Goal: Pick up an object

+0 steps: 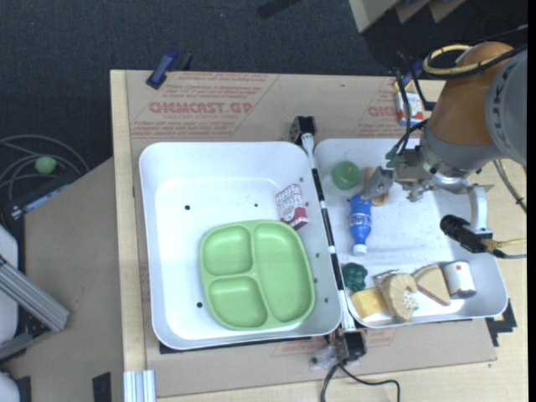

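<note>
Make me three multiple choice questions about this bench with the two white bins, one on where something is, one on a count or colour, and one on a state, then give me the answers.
1. Where is the green divided plate?
A. In the left bin
B. In the right bin
C. On the floor

2. How many compartments does that plate have?
A. Two
B. Three
C. Five

3. How is the blue bottle placed?
A. Standing upright
B. Lying on its side
C. Resting on the plate

Answers:
1. A, since the plate rests on the floor of the left bin, near its front.
2. B, since two sections show on its left and one long one on its right.
3. B, since it lies flat in the right bin, white cap pointing toward the front, with the gripper above its far end.
</note>
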`<state>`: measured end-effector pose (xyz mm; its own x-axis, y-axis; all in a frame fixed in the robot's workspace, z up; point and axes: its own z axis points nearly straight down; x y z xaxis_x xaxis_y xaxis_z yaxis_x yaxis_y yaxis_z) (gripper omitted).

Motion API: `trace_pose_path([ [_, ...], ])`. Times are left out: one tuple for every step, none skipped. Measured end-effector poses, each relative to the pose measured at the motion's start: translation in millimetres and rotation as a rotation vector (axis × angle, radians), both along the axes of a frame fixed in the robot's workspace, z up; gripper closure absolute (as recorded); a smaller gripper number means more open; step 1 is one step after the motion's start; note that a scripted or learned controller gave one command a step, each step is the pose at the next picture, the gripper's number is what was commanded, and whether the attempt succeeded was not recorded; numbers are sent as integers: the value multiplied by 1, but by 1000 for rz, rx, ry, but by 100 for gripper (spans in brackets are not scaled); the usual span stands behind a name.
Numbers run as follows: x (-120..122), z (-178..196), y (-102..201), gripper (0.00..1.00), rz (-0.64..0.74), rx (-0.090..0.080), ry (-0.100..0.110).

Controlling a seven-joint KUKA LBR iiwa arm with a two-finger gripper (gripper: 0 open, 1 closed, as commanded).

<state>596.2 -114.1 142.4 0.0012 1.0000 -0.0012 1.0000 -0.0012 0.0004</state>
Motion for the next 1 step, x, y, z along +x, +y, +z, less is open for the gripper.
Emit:
trace_pose_path([
  [30, 43, 84, 0, 3, 2, -1],
])
